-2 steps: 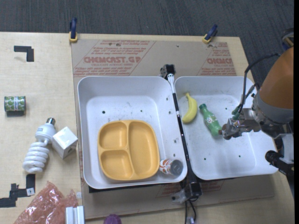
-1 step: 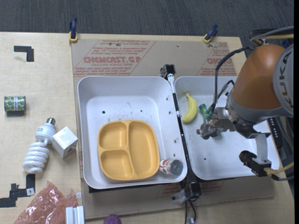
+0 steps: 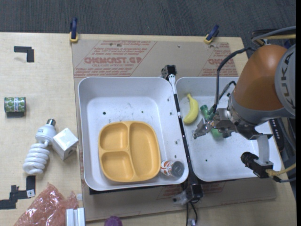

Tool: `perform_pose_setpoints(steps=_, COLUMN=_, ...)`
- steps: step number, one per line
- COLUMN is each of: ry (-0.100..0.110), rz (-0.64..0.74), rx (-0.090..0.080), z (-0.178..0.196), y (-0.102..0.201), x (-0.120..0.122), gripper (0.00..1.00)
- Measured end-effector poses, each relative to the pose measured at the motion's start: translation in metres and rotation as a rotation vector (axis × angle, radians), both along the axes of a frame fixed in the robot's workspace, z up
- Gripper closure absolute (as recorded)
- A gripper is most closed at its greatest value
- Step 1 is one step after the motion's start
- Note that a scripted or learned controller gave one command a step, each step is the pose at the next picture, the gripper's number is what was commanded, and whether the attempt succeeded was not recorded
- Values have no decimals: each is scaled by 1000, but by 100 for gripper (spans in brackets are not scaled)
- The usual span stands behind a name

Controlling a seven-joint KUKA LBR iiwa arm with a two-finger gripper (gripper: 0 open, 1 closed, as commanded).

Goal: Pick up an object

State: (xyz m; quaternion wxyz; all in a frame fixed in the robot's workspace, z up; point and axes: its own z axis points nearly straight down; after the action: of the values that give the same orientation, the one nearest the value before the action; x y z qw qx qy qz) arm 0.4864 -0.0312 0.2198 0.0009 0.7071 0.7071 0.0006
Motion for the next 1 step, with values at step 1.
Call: perform_pose_setpoints(steps=1, ry=2, rz=-2, rx=0, z=-85, y=-65, x=-9, gripper=0)
